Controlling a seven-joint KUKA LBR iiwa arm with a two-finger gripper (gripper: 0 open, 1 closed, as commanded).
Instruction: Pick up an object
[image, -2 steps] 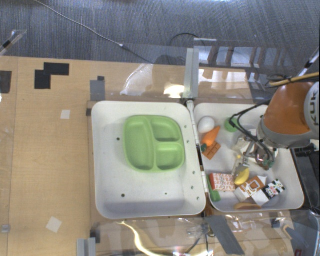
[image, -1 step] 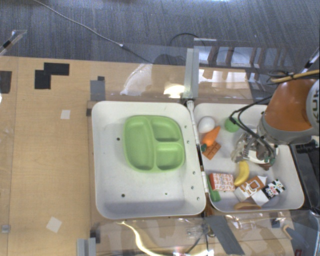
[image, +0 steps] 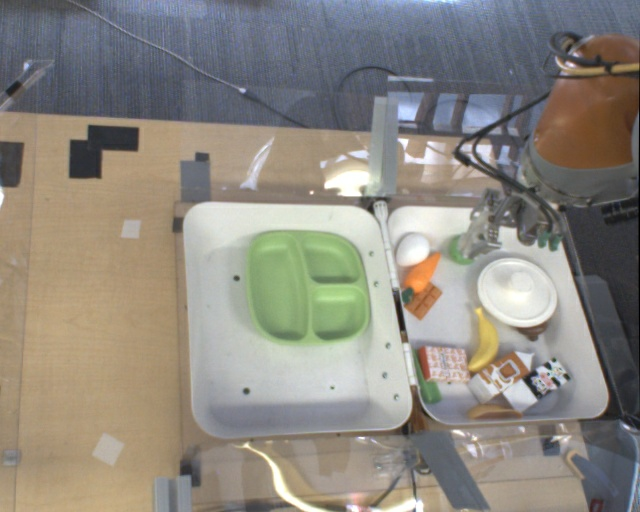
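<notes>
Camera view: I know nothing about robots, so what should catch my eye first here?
Probably the bright green tray, lying alone in the left bin. Next, the right bin, crowded with small things: a banana, a carrot, an egg and a white bowl. Above that bin's far edge hangs the arm, with its gripper low near the far corner.

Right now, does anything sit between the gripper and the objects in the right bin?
Nothing visible blocks it. The gripper hangs over the far part of the right bin, beside a green item and just beyond the white bowl. The egg, carrot and banana lie uncovered.
</notes>
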